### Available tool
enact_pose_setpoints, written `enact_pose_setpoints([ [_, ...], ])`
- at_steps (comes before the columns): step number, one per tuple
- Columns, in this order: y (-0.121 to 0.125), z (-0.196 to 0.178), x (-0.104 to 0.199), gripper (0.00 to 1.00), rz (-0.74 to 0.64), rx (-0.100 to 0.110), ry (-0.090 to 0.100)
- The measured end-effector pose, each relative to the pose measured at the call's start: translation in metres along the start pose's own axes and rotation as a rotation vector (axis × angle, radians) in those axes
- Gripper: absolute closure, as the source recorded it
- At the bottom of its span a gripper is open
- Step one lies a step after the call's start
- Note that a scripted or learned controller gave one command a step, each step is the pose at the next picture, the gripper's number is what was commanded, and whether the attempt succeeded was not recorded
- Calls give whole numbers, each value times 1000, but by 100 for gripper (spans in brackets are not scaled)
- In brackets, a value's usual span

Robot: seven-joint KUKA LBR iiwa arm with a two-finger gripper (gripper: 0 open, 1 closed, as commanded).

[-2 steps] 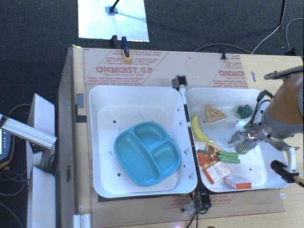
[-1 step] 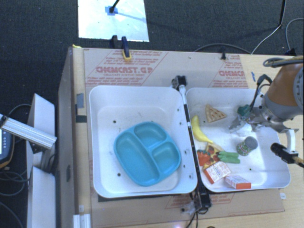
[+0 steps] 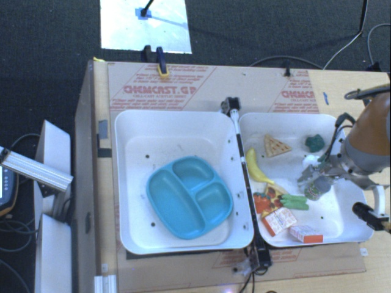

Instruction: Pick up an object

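Cartons sit nearest the camera in the right bin [image 3: 351, 229]: a small red-and-white box [image 3: 305, 234] by the front wall, and just behind it to the left a second red-and-white carton [image 3: 279, 220], tilted. Next back is a red toy item [image 3: 263, 201], touching a green pea-pod-like piece [image 3: 293, 201] that lies flat to its right. A yellow banana [image 3: 256, 167] lies along the bin's left wall, curving toward the middle. Farther still, a wedge that looks like a pizza slice [image 3: 276, 146] rests near the back left, and a dark green lump [image 3: 315, 143] sits near the back right.

The jaws [image 3: 313, 179] hang low over the middle of the right bin, just above and right of the green pod, with a grey cylindrical part beneath them; whether they are wide, narrow or gripping anything cannot be told from this angle. The arm [image 3: 372, 133], orange-banded, enters from the right.

In the left bin [image 3: 131, 182] a blue divided plate [image 3: 189, 195] lies flat toward the front. Both bins rest side by side on the table [image 3: 201, 87].
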State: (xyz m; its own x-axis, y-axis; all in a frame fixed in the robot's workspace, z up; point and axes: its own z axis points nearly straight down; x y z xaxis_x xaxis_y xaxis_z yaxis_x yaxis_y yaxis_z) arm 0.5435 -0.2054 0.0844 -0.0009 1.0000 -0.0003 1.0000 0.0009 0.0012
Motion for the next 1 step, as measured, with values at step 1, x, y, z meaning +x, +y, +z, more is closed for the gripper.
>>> enact_pose_setpoints([
  [1,84,-1,-1,0,-3,-3,-1],
])
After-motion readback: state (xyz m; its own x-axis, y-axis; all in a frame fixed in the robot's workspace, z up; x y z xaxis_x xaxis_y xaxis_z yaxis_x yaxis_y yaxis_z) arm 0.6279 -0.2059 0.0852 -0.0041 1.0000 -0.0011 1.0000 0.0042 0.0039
